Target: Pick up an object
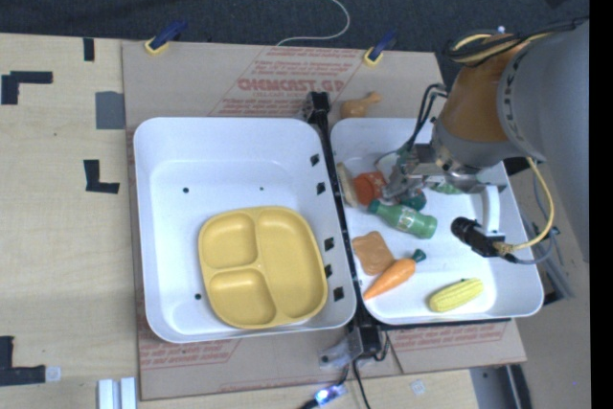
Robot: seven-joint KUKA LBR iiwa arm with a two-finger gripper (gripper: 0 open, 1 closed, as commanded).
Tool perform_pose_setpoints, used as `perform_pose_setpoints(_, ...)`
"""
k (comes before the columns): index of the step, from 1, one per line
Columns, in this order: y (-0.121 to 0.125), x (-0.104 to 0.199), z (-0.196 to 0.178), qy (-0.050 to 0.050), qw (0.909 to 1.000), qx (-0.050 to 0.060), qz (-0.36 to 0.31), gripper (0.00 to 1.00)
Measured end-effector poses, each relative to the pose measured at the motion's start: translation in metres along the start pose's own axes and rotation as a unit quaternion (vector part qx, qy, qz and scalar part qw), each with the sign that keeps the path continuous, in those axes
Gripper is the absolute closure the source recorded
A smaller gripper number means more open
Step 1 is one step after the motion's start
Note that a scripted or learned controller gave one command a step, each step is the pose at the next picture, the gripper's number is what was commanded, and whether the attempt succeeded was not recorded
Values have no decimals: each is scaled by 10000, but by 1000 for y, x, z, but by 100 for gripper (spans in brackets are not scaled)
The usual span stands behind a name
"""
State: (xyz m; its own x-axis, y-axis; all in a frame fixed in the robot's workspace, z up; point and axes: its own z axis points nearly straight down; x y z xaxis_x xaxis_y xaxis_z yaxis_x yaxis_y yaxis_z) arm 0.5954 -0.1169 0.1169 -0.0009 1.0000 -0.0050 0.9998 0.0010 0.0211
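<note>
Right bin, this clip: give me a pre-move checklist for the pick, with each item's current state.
1. pincer over the right bin: ok.
2. Target close below it, green bottle: ok.
3. Object between the pincer's tips: cannot tell.
4. Neighbours clear of the target: not ok, a red item lies against the bottle.
5. carrot and corn cob away from the pincer: ok.
6. yellow plate in the left bin, out of the way: ok.

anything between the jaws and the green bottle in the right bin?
Nothing visible. The gripper sits directly over the green bottle, near its upper-left end. A red object lies right beside the bottle on the left, close enough that it may get bumped or caught in a grasp.
</note>
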Motion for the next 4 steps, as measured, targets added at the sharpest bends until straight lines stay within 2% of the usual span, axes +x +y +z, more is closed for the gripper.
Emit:
perform_pose_setpoints(1,7,3,-44,25,9999,97,-5,100)
perform_pose_setpoints(2,5,9,-88,25,10000,90,-7,100)
perform_pose_setpoints(3,6,9,-109,26,9999,99,-4,100)
perform_pose_setpoints(4,2,65,-112,35,9999,113,-29,100)
